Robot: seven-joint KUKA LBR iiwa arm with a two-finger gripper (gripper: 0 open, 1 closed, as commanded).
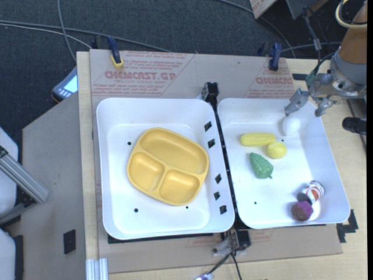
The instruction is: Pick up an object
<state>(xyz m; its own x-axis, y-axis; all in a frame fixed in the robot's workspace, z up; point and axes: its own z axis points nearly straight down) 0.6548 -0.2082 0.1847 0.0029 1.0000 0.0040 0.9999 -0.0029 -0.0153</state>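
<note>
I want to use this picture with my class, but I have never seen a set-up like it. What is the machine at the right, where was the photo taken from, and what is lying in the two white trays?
The photo comes from one fixed camera above the bench, looking down at a slant. The machine at the right is a robot arm, grey with an orange band, ending in a two-finger gripper whose fingers hang open over the far edge of the right shallow white bin, holding nothing. The left shallow white bin holds a yellow plastic plate with three compartments. In the right bin lie a white egg-shaped object just below the gripper, a long yellow toy like a corn cob, a round yellow toy, a green bumpy toy, and, near the front corner, a dark purple ball beside a small red-and-white object.
</note>
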